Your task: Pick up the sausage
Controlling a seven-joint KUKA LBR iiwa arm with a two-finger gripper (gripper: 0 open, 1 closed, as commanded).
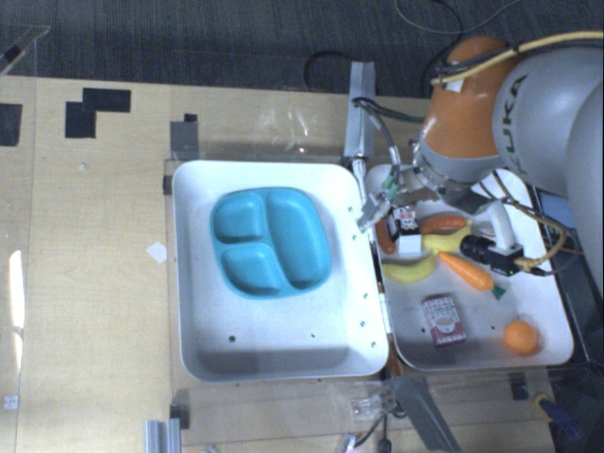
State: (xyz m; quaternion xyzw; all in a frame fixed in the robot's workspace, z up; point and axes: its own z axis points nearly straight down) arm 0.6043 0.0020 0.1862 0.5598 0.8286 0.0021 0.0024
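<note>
The sausage (444, 223) is a short red-brown link lying in the right bin (547, 347), near its back. My gripper (400, 225) hangs low over the back left corner of that bin, just left of the sausage's end. The orange-banded wrist (467, 102) sits above and hides the bin's far edge. A small red-brown shape (386, 241) shows under the gripper by the bin's left wall; I cannot tell what it is. From this angle nothing can be seen to be held.
A banana (415, 264), a carrot (466, 270), an orange (520, 337) and a small red-and-white pack (443, 318) lie in the right bin. The left bin (198, 347) holds a blue divided plate (272, 240). Cables run beside the carrot.
</note>
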